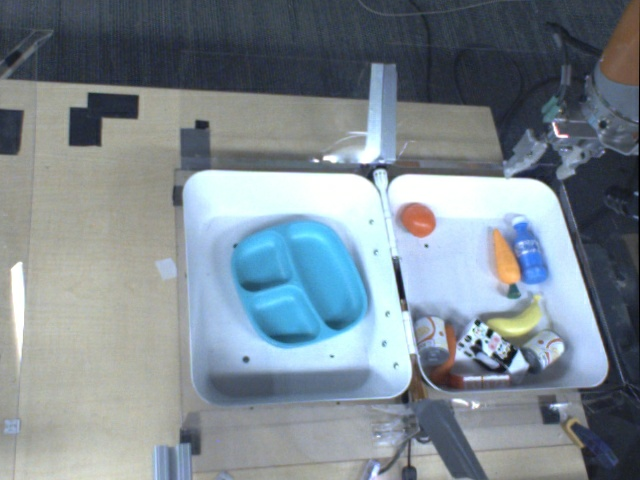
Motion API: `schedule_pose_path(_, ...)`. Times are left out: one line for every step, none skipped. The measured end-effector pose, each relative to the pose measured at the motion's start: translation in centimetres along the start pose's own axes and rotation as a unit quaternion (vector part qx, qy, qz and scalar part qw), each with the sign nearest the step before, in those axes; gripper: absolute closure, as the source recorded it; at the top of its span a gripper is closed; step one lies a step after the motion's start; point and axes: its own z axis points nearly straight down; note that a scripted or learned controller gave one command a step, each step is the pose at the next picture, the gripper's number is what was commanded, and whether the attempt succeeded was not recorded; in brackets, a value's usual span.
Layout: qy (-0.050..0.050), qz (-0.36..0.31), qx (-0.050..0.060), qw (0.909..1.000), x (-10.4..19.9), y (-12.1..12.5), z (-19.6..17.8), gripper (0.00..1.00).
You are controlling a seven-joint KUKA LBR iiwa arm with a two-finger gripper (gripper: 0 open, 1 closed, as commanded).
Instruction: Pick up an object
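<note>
The right white bin [460, 258] lies just below the end effector [555, 140] in the view, its far right corner nearest to it. The left white bin [215, 218] touches it on the side away from the end effector. An upright metal post [383, 108] stands at the bins' far seam, level with the end effector. Farthest off, black patches [100, 116] mark the pale tabletop [90, 298]. A thin cable [440, 3] loops over the dark floor [200, 8] beyond.
</note>
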Motion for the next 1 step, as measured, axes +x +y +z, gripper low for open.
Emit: schedule_pose_path(0.0, 0.023, 0.001, 0.9997, -0.01, -2.97, 12.87, 0.0)
